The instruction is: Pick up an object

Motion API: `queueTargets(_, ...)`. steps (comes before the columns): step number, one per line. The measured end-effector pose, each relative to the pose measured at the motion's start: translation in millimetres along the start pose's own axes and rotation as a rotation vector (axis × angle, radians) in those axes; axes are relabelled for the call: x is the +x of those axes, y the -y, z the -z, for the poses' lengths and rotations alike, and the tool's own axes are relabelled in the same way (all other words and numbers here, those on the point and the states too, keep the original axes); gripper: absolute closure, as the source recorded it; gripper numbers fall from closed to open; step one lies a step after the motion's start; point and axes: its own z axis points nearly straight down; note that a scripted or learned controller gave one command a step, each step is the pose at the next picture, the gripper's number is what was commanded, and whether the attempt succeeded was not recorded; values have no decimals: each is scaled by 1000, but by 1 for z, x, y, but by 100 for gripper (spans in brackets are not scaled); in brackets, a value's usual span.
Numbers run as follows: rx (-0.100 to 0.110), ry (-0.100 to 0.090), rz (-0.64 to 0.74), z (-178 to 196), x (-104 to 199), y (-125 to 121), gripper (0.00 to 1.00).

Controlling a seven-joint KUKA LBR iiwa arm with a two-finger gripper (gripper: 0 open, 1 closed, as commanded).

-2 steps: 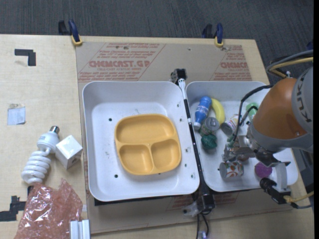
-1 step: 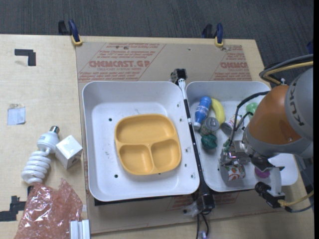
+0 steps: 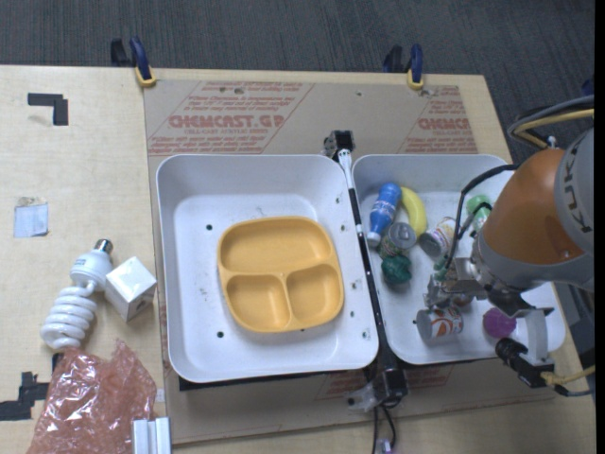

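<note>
Hangs low in the right bin (image 3: 406,348), gripper (image 3: 448,296) just above a small can (image 3: 440,324) near the bin's front edge. Cannot tell the gripper's state. Could slip off the round can. Could bump the green ball (image 3: 397,269) or purple thing (image 3: 498,324) nearby.
</note>
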Motion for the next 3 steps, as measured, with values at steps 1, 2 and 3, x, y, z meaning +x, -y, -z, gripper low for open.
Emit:
queueTargets(1,-3,1,-1,10,0,-2,100)
queueTargets(2,1,0,2,74,59,0,100)
queueTargets(3,1,0,3,74,59,0,0)
